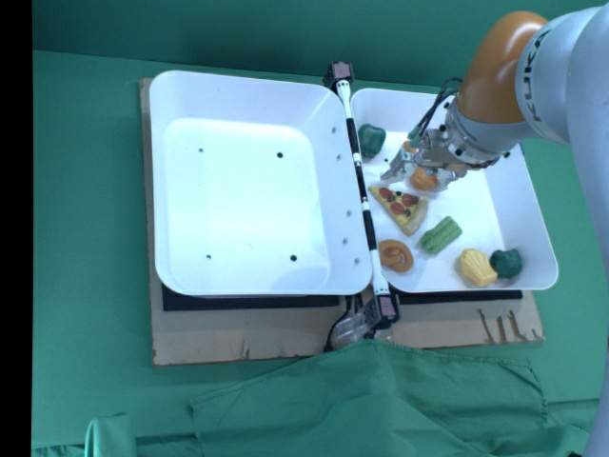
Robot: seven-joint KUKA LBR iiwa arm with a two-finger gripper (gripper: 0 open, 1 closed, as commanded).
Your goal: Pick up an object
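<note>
Right bin (pixel 533 219), right of centre in the frame: the gripper (pixel 420 170) is lowered over a small orange object (pixel 424 180); whether the pincer is apart, together or clamped cannot be told. Just below lies a pizza slice (pixel 400 206); a green pepper (pixel 370 140) sits to the upper left.

- A single fixed camera looks down from above at a slant, set toward the near edge of the green-covered bench (pixel 86 255).
- It stands far enough back to take in both shallow white plastic bins (pixel 181 112) whole, across the middle of the frame.
- The grey arm with the orange band (pixel 533 55) enters from the upper right.
</note>
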